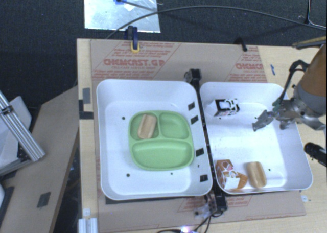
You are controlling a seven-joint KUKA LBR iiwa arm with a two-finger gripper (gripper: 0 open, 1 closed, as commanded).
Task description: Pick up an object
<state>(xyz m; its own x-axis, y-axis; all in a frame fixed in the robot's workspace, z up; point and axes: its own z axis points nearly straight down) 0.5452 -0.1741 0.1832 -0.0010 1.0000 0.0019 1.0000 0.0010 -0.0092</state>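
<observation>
Honestly the gripper (261, 121) hangs over the right bin (301, 176) holding nothing, and I can't tell how wide its fingers are. It could easily drop onto bare floor and miss. That bin has a black-and-white object (226, 107) at the far left, plus a wrapped snack (230, 173) and bun (256, 173) near. The left bin (110, 140) holds a green tray (162, 155) with a bun-like piece (147, 125).

We count two white bins, the left bin (110, 124) and the right bin (286, 150). We see one green divided plate (161, 147), two bread-like rolls (147, 125) (255, 173), one wrapped snack packet (228, 173), and one small black-and-white item (226, 107).
</observation>
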